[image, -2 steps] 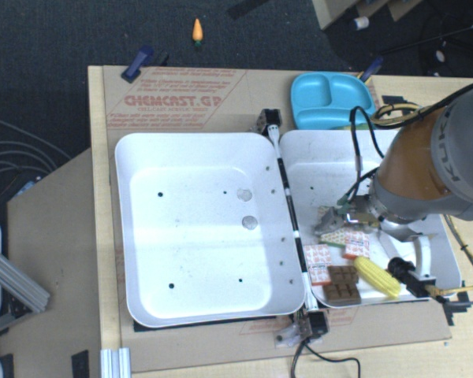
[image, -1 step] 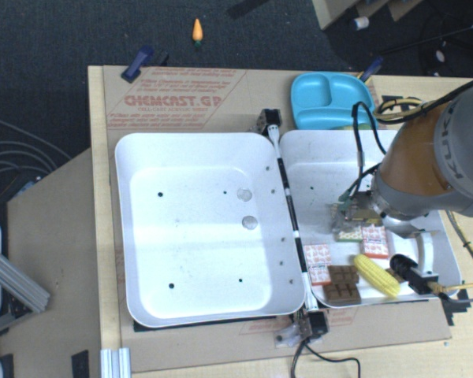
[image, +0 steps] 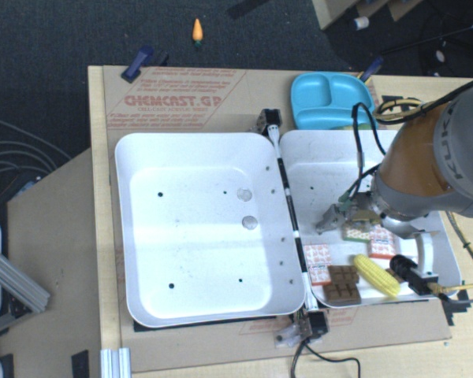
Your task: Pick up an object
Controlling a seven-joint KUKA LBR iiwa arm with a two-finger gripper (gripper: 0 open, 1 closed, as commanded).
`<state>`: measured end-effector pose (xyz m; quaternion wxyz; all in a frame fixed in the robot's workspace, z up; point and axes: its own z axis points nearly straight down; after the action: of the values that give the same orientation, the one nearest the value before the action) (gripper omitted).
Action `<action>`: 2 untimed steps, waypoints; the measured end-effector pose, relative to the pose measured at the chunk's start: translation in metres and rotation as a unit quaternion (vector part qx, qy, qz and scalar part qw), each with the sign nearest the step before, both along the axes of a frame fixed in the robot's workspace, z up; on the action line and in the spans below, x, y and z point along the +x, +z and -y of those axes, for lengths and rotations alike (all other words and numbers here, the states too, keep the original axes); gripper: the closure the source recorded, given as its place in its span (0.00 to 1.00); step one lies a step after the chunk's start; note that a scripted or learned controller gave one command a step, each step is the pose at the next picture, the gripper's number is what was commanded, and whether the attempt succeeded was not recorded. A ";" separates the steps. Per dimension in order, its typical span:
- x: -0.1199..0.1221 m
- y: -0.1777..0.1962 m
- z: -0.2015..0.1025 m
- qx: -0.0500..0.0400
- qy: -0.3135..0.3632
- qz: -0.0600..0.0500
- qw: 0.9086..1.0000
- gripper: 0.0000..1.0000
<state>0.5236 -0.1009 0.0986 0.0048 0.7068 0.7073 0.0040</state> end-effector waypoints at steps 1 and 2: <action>-0.024 -0.001 0.079 0.005 0.004 -0.003 1.000 0.00; 0.038 -0.009 0.042 -0.001 0.001 0.000 1.000 0.00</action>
<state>0.5616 -0.1425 0.0895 0.0054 0.7063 0.7079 0.0031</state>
